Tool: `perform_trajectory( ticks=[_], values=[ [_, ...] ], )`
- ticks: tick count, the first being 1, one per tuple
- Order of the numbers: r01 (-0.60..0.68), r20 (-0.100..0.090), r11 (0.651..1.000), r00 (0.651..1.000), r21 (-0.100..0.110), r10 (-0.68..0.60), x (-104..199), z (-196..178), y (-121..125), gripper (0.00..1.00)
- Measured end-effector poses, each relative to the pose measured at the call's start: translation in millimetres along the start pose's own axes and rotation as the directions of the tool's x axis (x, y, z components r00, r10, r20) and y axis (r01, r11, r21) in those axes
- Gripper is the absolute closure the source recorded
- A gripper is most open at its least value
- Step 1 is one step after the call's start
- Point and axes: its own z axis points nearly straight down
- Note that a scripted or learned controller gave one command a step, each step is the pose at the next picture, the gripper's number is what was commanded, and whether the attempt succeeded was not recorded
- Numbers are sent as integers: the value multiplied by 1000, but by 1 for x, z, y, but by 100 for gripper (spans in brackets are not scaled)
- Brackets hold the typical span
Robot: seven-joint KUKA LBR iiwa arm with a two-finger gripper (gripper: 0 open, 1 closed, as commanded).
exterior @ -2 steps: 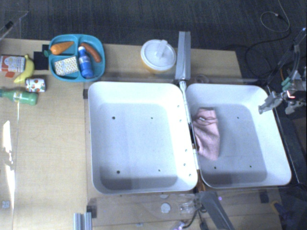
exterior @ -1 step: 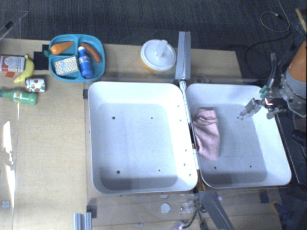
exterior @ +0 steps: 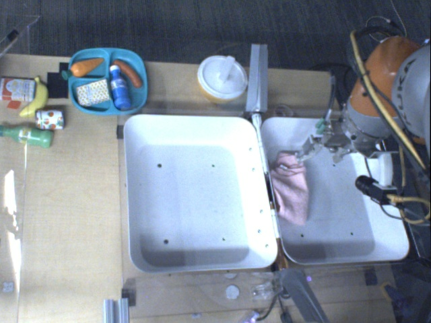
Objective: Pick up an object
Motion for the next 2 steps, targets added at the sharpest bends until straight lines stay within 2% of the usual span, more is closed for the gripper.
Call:
perform_trajectory(
  ticks=[1,2],
  values=[
    [200,5,980,980,-14,-200,6,72,12,0],
    [152,4,988,988,-8,-152,12,73,67,0]
  ],
)
